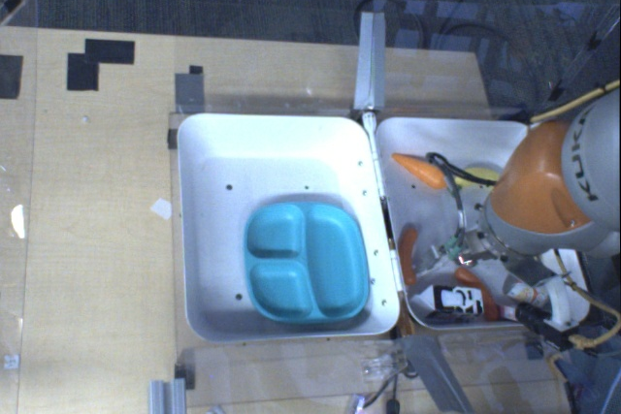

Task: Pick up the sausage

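Your sausage is not up yet: it lies in the right bin, a reddish-brown link set lengthwise hard against that bin's left wall, about halfway along it and toward the front. The gripper sits low in the same bin, just beside the sausage on its right, under the grey arm and its orange band. You cannot tell from this angle whether the tool is spread or pinched, since wrist and cabling mask it, and nothing is visibly held. By my read the approach is largely made but the grasp itself and the lift are both left to do. The bin is crowded. A carrot lies near the back-left corner, a yellow item just beyond it is partly hidden by the arm, and a small black and white object rests at the front edge with a red piece close by. The left bin carries a blue divided tray, well apart from the work. The wall beside the sausage may hamper a clean pinch.
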Available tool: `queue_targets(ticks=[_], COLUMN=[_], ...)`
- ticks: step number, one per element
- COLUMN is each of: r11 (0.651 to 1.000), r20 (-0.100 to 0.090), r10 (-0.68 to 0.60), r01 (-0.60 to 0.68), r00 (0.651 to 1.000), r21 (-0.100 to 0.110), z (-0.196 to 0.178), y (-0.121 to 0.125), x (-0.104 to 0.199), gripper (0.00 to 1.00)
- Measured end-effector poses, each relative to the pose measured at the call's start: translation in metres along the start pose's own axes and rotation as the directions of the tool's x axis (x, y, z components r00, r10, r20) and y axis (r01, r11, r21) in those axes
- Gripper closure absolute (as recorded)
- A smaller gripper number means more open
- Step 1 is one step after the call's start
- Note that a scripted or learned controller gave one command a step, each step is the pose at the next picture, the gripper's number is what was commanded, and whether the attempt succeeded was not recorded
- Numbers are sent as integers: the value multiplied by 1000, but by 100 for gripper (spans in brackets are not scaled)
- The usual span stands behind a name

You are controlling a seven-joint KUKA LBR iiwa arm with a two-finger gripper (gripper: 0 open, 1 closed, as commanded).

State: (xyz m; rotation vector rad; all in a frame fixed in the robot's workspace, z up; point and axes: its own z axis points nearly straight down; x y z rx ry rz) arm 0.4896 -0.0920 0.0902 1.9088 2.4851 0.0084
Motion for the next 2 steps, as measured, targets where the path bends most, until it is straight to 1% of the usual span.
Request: queue_targets(ticks=[1,2], r11=[1000,1000], r20=[3,3], r10=[-4,-4], r01=[4,4], r00=[1000,1000], r21=[-10,-10], z=[-12,-12], y=[4,4], x=[0,0], gripper=[100,0])
